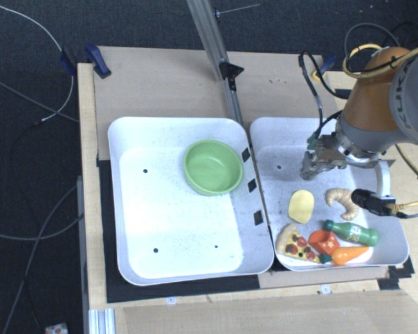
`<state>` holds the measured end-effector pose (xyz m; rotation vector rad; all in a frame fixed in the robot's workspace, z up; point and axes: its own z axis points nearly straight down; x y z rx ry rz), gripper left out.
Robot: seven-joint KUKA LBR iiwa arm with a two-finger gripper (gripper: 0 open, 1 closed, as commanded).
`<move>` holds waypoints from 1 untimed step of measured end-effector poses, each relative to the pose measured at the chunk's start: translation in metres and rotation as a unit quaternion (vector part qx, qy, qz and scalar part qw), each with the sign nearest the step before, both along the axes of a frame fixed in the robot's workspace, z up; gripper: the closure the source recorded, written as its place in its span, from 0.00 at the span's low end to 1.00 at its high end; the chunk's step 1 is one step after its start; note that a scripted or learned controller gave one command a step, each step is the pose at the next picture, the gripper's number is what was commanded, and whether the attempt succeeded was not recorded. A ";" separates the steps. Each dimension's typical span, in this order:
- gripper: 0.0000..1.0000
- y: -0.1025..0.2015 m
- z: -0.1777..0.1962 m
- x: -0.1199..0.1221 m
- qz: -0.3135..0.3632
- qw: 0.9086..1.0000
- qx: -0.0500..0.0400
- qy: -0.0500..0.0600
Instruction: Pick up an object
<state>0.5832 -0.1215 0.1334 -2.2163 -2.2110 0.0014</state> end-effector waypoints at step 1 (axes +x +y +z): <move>1.00 -0.003 0.063 0.009 0.001 1.000 -0.003 -0.007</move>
